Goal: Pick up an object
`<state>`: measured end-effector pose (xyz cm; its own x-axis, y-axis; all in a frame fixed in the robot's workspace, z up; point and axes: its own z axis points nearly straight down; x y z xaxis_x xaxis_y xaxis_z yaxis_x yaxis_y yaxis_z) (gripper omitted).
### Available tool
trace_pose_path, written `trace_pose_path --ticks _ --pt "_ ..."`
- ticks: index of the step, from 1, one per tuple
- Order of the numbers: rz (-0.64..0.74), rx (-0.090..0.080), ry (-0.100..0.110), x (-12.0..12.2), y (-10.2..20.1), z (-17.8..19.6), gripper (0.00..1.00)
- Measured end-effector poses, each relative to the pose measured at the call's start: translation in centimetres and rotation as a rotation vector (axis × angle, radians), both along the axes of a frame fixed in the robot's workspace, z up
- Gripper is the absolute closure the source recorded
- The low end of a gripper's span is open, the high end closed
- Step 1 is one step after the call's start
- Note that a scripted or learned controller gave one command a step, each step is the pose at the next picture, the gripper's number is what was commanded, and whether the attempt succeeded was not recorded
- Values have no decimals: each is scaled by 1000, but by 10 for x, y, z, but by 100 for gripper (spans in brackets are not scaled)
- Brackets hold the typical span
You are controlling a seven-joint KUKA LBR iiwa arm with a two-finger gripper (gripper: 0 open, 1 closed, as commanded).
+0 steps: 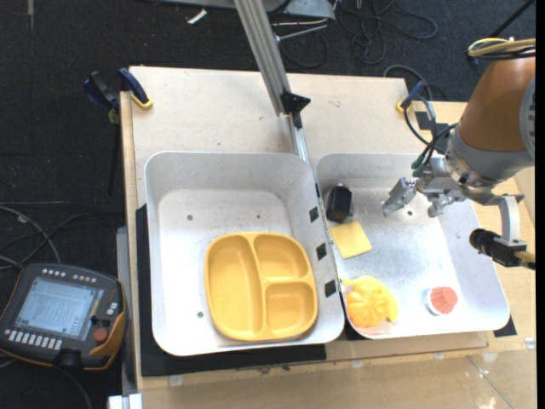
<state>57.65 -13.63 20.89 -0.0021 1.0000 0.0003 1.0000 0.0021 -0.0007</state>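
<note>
My gripper (416, 201) hangs over the back of the right bin (477, 254), its two fingers spread open with nothing between them. Below and left of it, on the bin floor, lie a small black block (339, 202) and a flat yellow square (352, 239). At the bin's front sit a yellow pepper-like toy (370, 303) and a small red-pink round piece (442, 299). The gripper touches none of them.
The left bin (170, 228) holds a yellow three-compartment plate (260, 285). A grey slanted pole (266, 49) rises from between the bins at the back. A teach pendant (55, 312) lies off the bench at the left. Clamps (128, 85) grip the board's back corners.
</note>
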Motion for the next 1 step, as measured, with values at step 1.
trace_pose_path --ticks 1 --pt "-1 0 -1 0 0 0 0"
